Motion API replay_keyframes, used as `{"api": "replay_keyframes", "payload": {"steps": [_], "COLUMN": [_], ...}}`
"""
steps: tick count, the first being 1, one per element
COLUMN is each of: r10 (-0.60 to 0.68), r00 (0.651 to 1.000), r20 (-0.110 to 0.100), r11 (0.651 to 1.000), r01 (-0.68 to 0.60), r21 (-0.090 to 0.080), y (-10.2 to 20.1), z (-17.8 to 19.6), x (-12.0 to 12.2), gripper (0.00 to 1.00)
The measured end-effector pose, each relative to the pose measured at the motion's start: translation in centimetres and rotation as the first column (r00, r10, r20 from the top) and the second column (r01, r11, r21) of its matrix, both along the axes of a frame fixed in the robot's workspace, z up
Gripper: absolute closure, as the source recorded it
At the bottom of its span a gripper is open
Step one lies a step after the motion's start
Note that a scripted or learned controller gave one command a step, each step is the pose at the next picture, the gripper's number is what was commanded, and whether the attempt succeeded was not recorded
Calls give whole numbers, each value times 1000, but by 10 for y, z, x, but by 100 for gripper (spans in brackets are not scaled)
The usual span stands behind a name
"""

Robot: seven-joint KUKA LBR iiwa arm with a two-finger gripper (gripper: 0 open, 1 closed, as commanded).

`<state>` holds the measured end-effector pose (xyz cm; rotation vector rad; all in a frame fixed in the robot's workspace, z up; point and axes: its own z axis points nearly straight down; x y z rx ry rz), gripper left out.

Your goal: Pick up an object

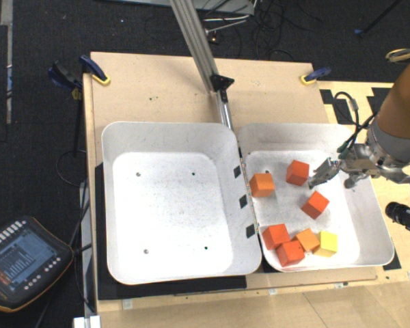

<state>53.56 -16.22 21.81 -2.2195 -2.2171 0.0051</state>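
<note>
Lying in the right shallow white plastic bin (376, 241) are 6 small cubes, any of which could serve as the object to pick. 1 orange cube (262, 184) sits near the bin's left wall. 1 red-orange cube (298, 172) lies to its right, nearer the far side. Another red-orange cube (316, 204) rests close to the bin's middle, turned corner-on. Near the front wall 4 items cluster: a red cube (275, 235), a second red cube (290, 253) touching it, a lighter orange cube (307, 239) just beside those, and a yellow cube (328, 243) at the cluster's right end.

The hand (326, 172) is positioned above the right bin, just right of the far red-orange cube and above the middle one. Its 2 dark fingers point leftward with a narrow gap visible between them, and no cube sits in that gap; the hand holds nothing. The grey arm with orange band (402, 111) enters from the right edge, with black cables looping along it.

The left shallow white plastic bin (123, 149) abuts the right one, with black clips along the shared edge. Both bins rest on the light wooden tabletop (157, 87). A slanted metal pole (195, 36) crosses the far side. A handheld control pendant (20, 260) lies on the dark floor at lower left.
</note>
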Motion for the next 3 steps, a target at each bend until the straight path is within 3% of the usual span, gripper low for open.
{"api": "replay_keyframes", "payload": {"steps": [2,3], "r10": [0,1], "r00": [1000,1000], "r20": [1,6], "r11": [1000,1000], "r01": [0,-1], "r21": [0,-2], "y": [-12,-12], "z": [-93,-80], "x": [3,4], "gripper": [0,100]}}
